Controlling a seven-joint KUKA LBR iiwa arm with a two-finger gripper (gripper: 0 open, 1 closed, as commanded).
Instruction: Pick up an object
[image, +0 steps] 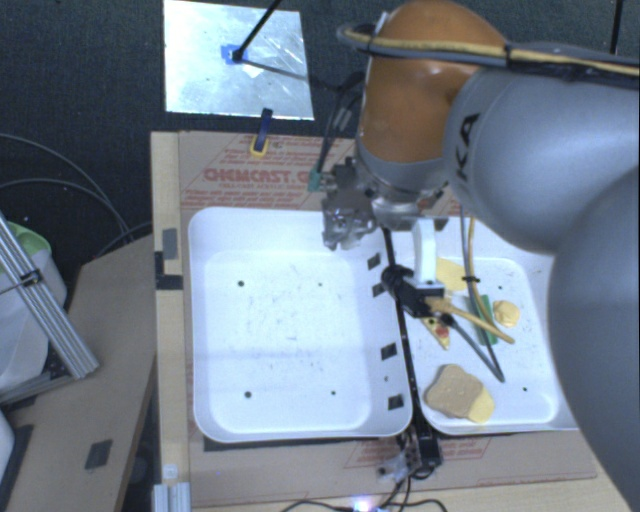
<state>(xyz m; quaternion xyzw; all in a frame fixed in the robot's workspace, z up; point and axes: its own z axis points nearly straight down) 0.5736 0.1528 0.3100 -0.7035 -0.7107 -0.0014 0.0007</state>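
Tan chunk (455, 390) in right bin (520, 380)

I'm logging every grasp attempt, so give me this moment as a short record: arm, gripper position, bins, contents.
arm: grey arm with an orange band, reaching in from the right
gripper: above the far right corner of the left bin
grasp: nothing seen in the gripper
right bin: holds all the loose items
items: tan bread-like piece at the near end; yellow round piece; green stick
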